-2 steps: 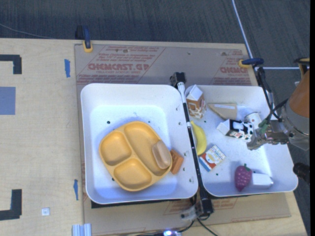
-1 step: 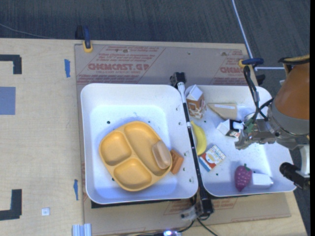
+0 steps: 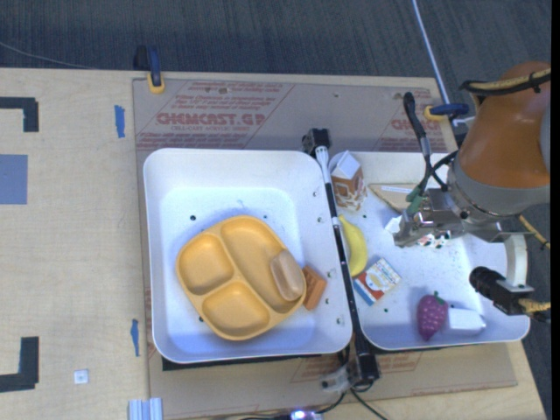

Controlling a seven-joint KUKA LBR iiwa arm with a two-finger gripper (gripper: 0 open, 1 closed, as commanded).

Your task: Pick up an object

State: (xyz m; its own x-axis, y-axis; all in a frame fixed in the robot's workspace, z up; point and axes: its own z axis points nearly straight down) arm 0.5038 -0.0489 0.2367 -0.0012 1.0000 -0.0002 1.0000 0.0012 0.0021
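The tabletop (image 3: 70, 261) you were looking down on was pale wood with blue tape marks, and it carried a cardboard sheet (image 3: 219, 112) under two white bins. The left bin (image 3: 175, 182) held a yellow divided plate (image 3: 229, 278), with a bread roll (image 3: 286, 276) on its 3 o'clock edge and a brown toast-like piece (image 3: 314, 289) just beside that. In the right bin (image 3: 477, 261), a small milk carton (image 3: 348, 180) stood at 11 o'clock, a banana (image 3: 354, 245) lay along the 9 o'clock wall, a small snack packet (image 3: 378, 280) sat near 7 o'clock, and a bunch of purple grapes (image 3: 430, 315) touched a white block (image 3: 465, 320) at 6 o'clock. The pincer (image 3: 424, 227) hung over the bin's centre; you couldn't tell whether it was open or closed, and it showed nothing gripped.
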